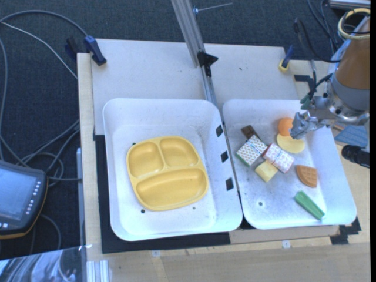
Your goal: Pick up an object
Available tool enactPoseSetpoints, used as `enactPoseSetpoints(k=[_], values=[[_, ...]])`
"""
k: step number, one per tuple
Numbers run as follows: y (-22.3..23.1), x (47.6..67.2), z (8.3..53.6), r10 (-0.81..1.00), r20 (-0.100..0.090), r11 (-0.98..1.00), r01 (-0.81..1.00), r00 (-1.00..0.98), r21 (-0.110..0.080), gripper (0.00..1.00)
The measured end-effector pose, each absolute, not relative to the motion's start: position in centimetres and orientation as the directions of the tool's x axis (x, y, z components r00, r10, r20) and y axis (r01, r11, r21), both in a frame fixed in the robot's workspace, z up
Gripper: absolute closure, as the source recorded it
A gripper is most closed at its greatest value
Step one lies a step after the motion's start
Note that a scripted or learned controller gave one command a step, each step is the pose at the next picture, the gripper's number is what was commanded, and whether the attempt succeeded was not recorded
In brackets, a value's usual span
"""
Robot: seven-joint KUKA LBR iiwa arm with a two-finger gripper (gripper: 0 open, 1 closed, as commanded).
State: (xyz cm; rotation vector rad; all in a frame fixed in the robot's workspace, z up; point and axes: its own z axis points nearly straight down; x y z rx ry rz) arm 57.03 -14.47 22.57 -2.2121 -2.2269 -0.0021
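**Gripper Positioned Over Cluttered Right Bin: Grasp Risk Assessment**

The gripper [299, 125] hangs above the right bin [338, 207], directly over the pale yellow piece [292, 144] and just beside the orange ball [285, 125]. Whether it is released or clenched cannot be determined from this angle; nothing is visibly grasped.

Using the pale yellow piece as reference: a patterned block [278, 158] touches it on the lower left, a second patterned block [251, 151] lies further left, and a yellow cube [265, 171] sits below those. A brown wafer [306, 175] lies below-right; a green stick [309, 205] lies well beyond that.

Probable failure modes: the flat pale yellow piece may slip under a descending grasp; the ball may roll aside; tight packing may jam neighbouring blocks.
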Motion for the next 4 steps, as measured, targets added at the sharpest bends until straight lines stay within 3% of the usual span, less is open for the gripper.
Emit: enactPoseSetpoints(k=[1,4], values=[[-9.4,58.5,23.7,1.000,0.002,0.007,1.000,-0.007,0.003,1.00],[7.5,60.2,22.5,1.000,0.002,0.007,1.000,-0.007,0.001,1.00]])
